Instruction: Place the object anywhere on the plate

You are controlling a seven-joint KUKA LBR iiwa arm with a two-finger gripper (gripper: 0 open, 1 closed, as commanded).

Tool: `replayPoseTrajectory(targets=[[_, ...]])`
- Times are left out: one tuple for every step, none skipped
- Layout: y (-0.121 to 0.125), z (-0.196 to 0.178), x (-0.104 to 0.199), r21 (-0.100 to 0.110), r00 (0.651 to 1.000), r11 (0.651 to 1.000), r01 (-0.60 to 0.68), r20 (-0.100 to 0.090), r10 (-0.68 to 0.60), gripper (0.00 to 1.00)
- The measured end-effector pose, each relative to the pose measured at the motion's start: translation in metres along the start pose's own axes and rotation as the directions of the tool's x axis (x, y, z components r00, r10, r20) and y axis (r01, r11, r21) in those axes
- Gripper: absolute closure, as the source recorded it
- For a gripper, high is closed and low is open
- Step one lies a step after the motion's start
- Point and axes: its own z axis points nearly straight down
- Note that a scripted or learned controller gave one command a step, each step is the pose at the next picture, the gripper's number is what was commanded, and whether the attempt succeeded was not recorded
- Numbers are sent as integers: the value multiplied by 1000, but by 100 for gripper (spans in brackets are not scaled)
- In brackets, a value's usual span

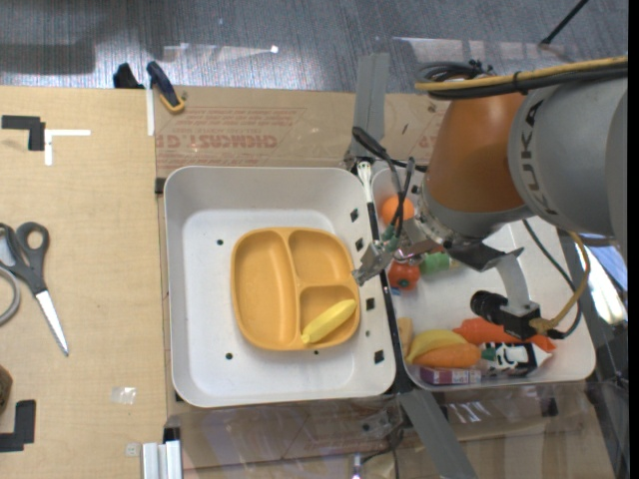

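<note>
A yellow banana (pixel 328 320) is seen lying on the plate (pixel 270 287), just left of the gripper (pixel 371 259); its finger state cannot be told.

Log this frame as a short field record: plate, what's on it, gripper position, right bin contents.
plate: orange divided plate in left bin
on plate: yellow banana-like piece, lower right compartment
gripper: at the divider between bins, beside plate's right edge
right bin: orange ball, tomato-like piece, carrot, other toy foods

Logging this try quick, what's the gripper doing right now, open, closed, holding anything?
Gripper: by the plate's right edge; open or shut cannot be told.
</note>
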Motion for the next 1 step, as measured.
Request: replayPoseTrajectory(targets=[[0,0,0,0,1000,1000,0,0,0,0]])
